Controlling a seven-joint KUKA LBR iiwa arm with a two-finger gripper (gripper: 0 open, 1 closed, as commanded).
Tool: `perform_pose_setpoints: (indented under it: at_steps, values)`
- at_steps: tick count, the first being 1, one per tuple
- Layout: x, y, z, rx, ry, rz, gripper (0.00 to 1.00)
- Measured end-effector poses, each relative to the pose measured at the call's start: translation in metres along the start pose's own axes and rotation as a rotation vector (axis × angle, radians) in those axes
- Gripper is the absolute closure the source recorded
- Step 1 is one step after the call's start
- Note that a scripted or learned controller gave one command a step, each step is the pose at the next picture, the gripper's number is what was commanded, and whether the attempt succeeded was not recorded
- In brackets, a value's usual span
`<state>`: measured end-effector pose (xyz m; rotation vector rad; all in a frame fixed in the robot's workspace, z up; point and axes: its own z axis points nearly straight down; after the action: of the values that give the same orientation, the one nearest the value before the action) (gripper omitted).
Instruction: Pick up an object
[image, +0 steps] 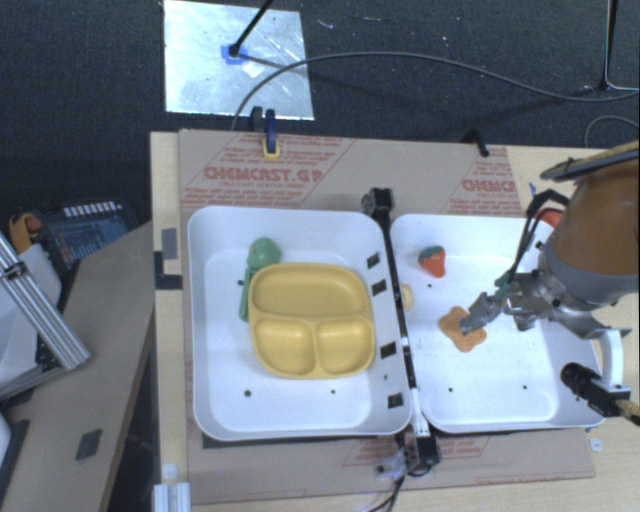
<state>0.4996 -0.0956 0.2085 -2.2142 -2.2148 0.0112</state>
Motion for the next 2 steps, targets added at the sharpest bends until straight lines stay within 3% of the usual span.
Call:
perform_pose_setpoints:
  at_steps: [1,2]
  values:
    - [0.0,0.003,-0.006,-0.013,-0.002,-0.003,0.0]
    - [-0.007,0.008,0.04,-0.01,-0.001,0.0,0.0]
